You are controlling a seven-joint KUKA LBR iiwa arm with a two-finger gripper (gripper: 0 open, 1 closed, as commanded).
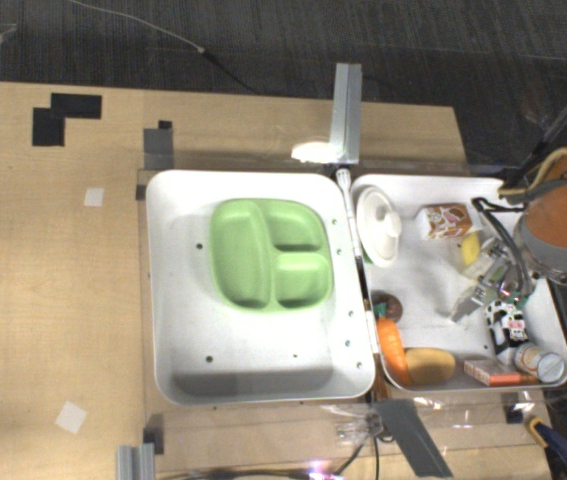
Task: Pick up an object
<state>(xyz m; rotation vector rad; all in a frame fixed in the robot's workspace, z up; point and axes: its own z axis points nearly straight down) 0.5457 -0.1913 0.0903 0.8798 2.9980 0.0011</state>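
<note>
In the right bin (433,268) — end effector (475,298) beside a banana (472,249).

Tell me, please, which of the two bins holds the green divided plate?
The left bin; the green plate lies in it, while the right bin holds a carrot and other small items.

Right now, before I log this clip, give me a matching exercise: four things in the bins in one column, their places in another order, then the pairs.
Things:
1. green divided plate
2. white bowl
3. carrot
4. tool

Places:
A. right bin, upper-left corner
B. over the right bin's middle
C. left bin, centre
D. right bin, lower-left, beside a potato

Pairs: 1-C, 2-A, 3-D, 4-B
</note>
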